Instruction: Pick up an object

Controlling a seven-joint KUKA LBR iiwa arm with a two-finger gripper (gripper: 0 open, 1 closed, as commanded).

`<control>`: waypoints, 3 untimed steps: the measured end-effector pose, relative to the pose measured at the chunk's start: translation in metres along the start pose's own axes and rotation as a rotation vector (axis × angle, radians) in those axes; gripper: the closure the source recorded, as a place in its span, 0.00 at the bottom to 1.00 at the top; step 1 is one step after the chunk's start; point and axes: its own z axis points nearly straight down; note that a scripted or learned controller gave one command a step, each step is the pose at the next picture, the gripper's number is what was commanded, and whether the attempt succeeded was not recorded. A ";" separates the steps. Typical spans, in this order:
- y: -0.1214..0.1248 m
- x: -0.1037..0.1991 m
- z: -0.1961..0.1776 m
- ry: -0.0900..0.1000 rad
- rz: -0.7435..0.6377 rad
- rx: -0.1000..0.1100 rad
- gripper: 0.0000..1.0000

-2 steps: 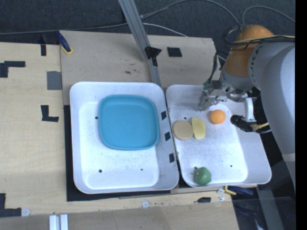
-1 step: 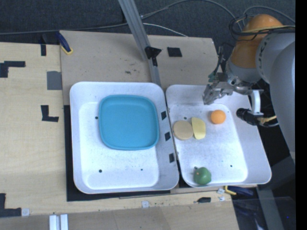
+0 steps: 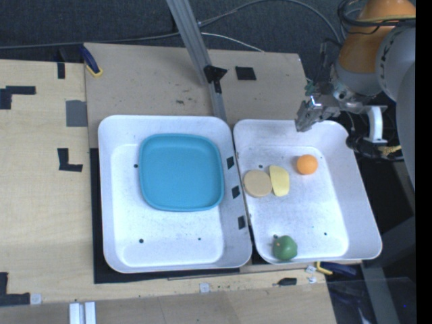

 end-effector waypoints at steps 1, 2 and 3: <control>0.000 0.000 -0.016 0.001 0.000 0.004 1.00; -0.016 0.044 -0.009 0.002 -0.002 0.006 1.00; -0.029 0.091 -0.020 0.002 -0.003 0.004 1.00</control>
